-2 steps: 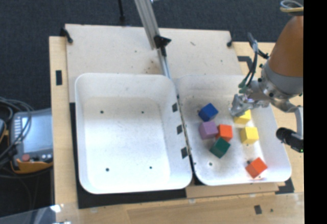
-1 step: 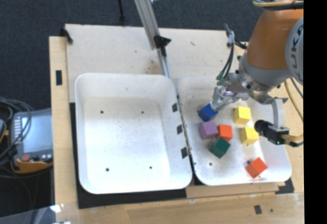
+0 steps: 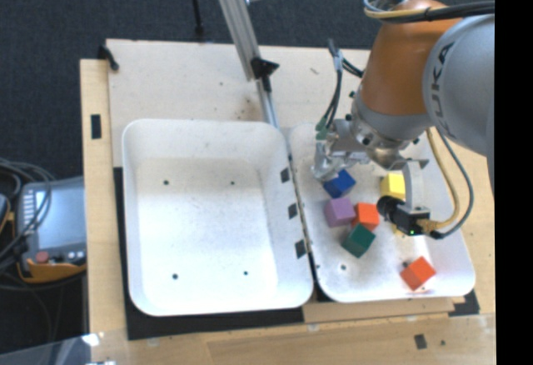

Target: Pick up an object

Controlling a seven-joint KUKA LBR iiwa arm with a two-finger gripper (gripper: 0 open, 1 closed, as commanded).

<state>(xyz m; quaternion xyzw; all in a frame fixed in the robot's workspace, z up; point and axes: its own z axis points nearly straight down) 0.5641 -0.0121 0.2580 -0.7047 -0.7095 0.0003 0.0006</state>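
Observation:
In the right bin (image 3: 379, 288) lie several small blocks: a blue one (image 3: 339, 184), a purple one (image 3: 339, 211), an orange one (image 3: 367, 215), a green one (image 3: 359, 240), a yellow one (image 3: 393, 185) and a second orange one (image 3: 418, 272) near the front right. My gripper (image 3: 331, 162) hangs low over the back left of that bin, its metal fingers right above the blue block. The arm's grey and orange wrist hides the bin's back part. Whether the fingers touch the blue block is unclear.
The left bin (image 3: 208, 217) lies beside the right one, their rims meeting in the middle. A slanted metal rail (image 3: 237, 17) rises behind the bins. Cables and a black fitting (image 3: 408, 217) hang from the wrist over the right bin.

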